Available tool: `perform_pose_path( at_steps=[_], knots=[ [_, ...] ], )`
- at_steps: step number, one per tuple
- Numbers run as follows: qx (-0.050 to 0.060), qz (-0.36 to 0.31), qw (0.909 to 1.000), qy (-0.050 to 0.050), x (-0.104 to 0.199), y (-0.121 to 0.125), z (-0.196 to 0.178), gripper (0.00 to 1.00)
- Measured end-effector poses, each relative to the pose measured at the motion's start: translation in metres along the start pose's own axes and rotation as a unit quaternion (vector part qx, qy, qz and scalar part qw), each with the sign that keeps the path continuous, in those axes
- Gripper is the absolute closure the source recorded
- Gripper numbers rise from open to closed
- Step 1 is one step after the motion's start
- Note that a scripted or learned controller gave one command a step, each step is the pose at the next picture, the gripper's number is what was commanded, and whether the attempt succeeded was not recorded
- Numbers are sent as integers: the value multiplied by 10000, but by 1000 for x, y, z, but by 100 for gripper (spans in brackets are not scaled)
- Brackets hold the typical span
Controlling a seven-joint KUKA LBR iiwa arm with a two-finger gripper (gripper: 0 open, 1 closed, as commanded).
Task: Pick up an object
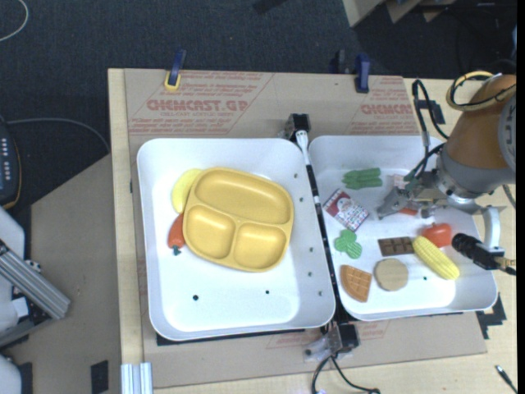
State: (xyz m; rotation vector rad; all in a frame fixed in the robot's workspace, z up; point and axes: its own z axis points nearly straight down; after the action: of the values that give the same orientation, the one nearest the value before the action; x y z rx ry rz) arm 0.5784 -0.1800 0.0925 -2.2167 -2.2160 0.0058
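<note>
My gripper [399, 200] hangs low over the middle of the right bin [459, 300], reaching in from the right under the orange-banded wrist [482, 134]. Several toy foods lie around it. A green pod [362, 177] is to its upper left and a red-and-white packet [346, 210] to its left. A brown chocolate bar [395, 245] lies just below it. A red piece [437, 234] and a yellow corn cob [435, 258] are to its lower right. A small reddish bit shows right under the gripper; I cannot tell what it is.
Also in the right bin are a green leafy piece [348, 243], a round tan cookie [392, 274] and an orange waffle [356, 281]. The left bin [221, 314] holds a yellow divided plate [238, 218], with a yellow piece [182, 189] and an orange-red piece [175, 235] at its left edge.
</note>
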Motion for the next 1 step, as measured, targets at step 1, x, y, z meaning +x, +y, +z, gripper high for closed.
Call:
perform_pose_path(
  at_steps=[1],
  knots=[
    [-20, -2, 10000, -5, 1, 0, 9, 0]
  ],
)
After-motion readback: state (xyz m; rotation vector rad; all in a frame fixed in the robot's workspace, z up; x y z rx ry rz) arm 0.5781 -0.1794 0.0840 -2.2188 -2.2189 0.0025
